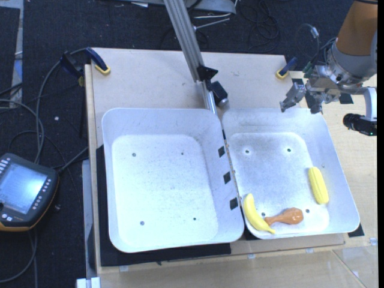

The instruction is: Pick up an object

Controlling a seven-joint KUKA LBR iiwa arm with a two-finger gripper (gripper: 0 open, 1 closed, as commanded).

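Observation:
The right bin (264, 128) holds three things near its front. A yellow banana (254, 214) lies along the front left corner. An orange-brown drumstick-shaped toy (287, 217) rests beside it, touching its tip. A yellow corn cob (318, 185) lies by the right wall. My gripper (303, 100) hangs above the back right corner of this bin, well away from all three objects. Its two fingers stand apart with nothing between them.
The left bin (120, 131) sits beside the right one. A slanted aluminium post (187, 35) rises from the bench between the bins at the back. Yellow clamps (101, 68) mark the bench's rear corners. A pendant (21, 191) lies far left.

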